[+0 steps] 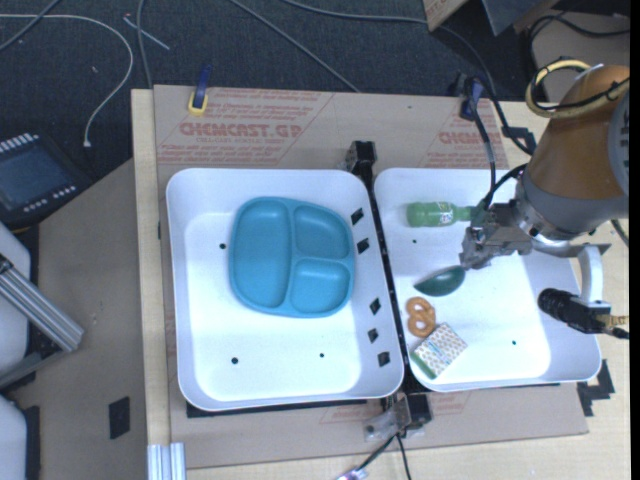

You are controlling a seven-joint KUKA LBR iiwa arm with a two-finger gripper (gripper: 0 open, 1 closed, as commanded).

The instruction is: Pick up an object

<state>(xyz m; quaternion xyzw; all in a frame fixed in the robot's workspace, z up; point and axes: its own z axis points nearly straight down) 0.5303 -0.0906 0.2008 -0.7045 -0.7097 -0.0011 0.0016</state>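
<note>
In the right bin (520,353) lie a green bottle (432,213) at the back left, a dark green spoon (440,282) in the middle, a brown pretzel (420,315) and a small patterned packet (440,349) at the front left. My gripper (480,248) hangs low over the bin's middle, just right of the bottle and right above the spoon's handle end. The spoon's handle runs up to the gripper's tip, and whether the two touch cannot be made out. The grey and orange arm (580,158) comes in from the right.
A blue divided plate (292,256) lies in the left bin (200,298). Between the bins runs a divider with black clips (375,308). A black part (572,310) juts over the right bin's right side. Cables trail across the floor behind the bench.
</note>
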